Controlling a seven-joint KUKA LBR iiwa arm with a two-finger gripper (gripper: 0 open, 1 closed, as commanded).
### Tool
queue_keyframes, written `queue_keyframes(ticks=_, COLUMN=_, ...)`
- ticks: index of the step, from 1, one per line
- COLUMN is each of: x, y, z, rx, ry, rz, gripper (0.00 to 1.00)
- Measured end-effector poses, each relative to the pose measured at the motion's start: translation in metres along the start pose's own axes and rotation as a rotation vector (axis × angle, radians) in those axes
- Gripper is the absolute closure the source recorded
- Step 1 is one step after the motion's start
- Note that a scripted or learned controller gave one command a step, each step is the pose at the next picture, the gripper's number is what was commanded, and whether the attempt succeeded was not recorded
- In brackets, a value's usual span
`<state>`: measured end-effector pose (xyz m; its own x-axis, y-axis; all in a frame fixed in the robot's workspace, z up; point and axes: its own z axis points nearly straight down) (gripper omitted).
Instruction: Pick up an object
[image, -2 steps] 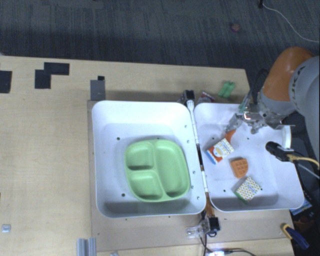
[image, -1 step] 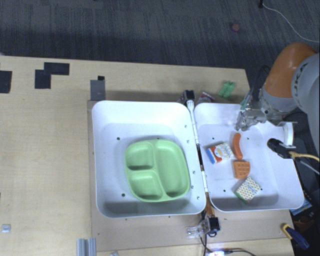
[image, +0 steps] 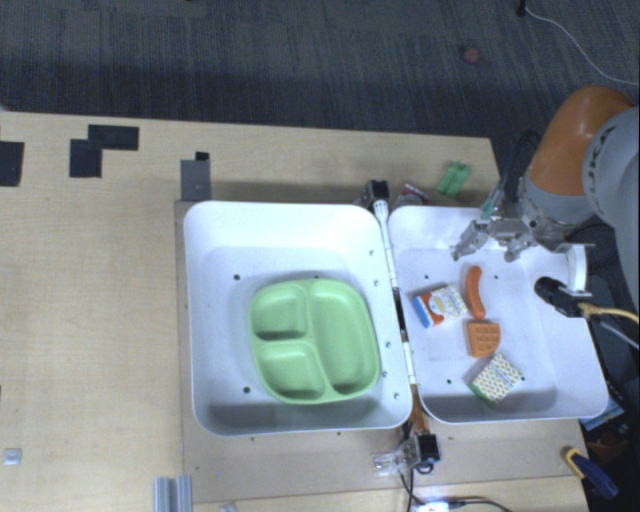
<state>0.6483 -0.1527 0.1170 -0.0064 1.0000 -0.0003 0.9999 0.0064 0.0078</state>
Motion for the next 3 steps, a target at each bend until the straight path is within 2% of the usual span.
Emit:
queue_keyframes(ticks=1, x=0.02, y=-0.006, z=0.032, rx=0.004, ry=0.0, rz=0.001, gripper=0.0)
queue_keyframes(ticks=2, x=0.021, y=-0.004, z=0.019, rx=-0.002, ry=0.0, rz=-0.002, gripper=1.0)
queue_keyframes(ticks=3, x=0.087, y=-0.031, z=-0.069, rx=0.002, ry=0.001, rz=0.001, gripper=1.0)
